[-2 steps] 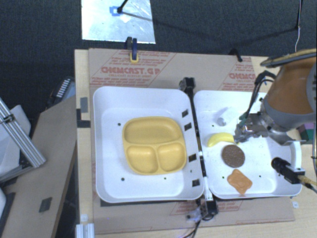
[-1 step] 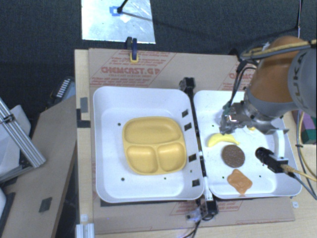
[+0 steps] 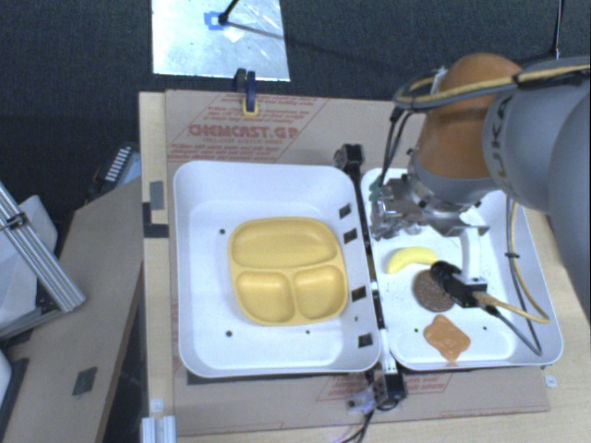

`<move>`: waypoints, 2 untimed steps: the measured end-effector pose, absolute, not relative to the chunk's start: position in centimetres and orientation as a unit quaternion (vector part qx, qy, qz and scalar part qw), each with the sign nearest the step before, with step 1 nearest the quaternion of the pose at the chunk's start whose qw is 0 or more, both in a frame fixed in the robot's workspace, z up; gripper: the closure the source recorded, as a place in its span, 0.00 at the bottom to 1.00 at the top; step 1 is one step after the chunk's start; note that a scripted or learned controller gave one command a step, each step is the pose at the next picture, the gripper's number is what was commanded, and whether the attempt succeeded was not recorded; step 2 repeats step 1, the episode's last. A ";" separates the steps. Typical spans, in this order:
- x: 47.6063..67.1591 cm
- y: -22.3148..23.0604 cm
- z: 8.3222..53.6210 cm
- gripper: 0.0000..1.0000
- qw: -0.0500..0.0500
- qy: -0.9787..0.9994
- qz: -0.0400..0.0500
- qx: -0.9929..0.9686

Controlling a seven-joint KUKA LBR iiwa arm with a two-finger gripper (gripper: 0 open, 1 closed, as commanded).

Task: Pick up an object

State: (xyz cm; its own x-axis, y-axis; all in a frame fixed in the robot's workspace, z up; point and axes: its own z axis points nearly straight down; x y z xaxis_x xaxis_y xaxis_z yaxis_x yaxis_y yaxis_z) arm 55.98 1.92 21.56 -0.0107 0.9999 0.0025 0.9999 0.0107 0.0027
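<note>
1. the grey arm's gripper [image 3: 395,212] hangs low in the right shallow white bin [image 3: 503,340], just behind the small yellow plastic banana [image 3: 409,259]; released or clenched, i cannot tell.
2. a round brown disc [image 3: 425,293] lies just in front of the banana, with a flat orange-brown slab [image 3: 447,338] further forward.
3. this looks like the approach step; the next move calls for centring over the banana, then lowering.

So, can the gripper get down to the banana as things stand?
Probably yes. The banana lies uncovered in the right bin, close beside the gripper, with nothing between them; the brown disc sits just past it.
</note>
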 end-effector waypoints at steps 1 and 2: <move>57.6 6.9 22.9 1.00 0.000 0.711 0.002 0.704; 57.6 6.9 22.9 1.00 0.000 0.711 0.002 0.704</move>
